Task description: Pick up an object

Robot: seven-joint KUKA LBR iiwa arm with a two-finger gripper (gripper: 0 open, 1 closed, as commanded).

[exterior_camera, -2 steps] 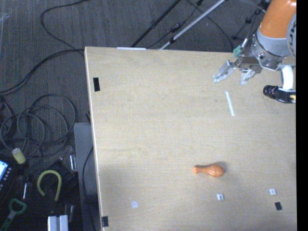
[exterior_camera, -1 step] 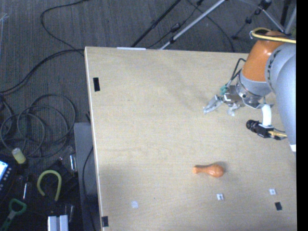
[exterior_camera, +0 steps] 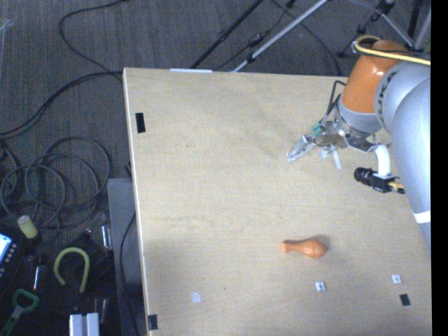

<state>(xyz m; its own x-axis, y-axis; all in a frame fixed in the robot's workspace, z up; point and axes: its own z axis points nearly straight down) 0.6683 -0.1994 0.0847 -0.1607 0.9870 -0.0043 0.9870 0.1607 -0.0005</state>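
Nearest the lens, the grey KUKA arm with its orange band above the wrist (exterior_camera: 392, 110) comes in along the right edge, its bulky grey link filling the upper right corner. Beneath it spreads the pale wooden bench top (exterior_camera: 231, 187), tan and flat, with a small black rectangular marker (exterior_camera: 140, 122) near its upper left edge and a few tiny white and black tags near the lower right. Left of the bench, on dark carpet, lie looped black cables (exterior_camera: 56, 180) and a yellow-green U-shaped tool (exterior_camera: 72, 264). At the arm's end, the two-finger gripper (exterior_camera: 315, 149) hangs over the bench's upper right part with its thin pale fingers spread apart, nothing between them. Well below the gripper, apart from it, an orange pear-shaped rubbery object (exterior_camera: 306, 248) rests on its side on the wood, narrow end pointing left.
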